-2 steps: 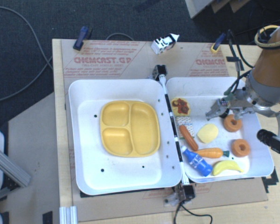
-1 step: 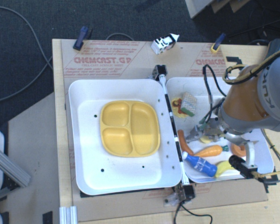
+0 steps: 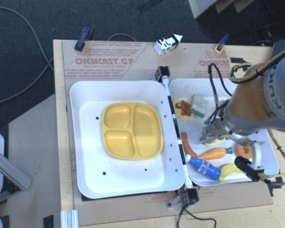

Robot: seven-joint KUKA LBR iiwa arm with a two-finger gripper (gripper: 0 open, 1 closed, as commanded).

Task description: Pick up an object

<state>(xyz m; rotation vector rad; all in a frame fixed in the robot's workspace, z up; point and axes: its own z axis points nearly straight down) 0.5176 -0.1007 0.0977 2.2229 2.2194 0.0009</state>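
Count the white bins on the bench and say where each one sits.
2. The left bin holds a yellow divided plate; the right bin lies beside it, under the arm.

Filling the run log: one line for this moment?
arm over right bin | gripper above carrot | yellow tray in left bin | nothing lifted

Yellow tray (image 3: 132, 130), orange carrot (image 3: 213, 153), blue bottle (image 3: 204, 167).

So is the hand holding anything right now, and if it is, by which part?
Cannot be told. The hand is down in the right bin just above the orange carrot, but the arm hides its tips.
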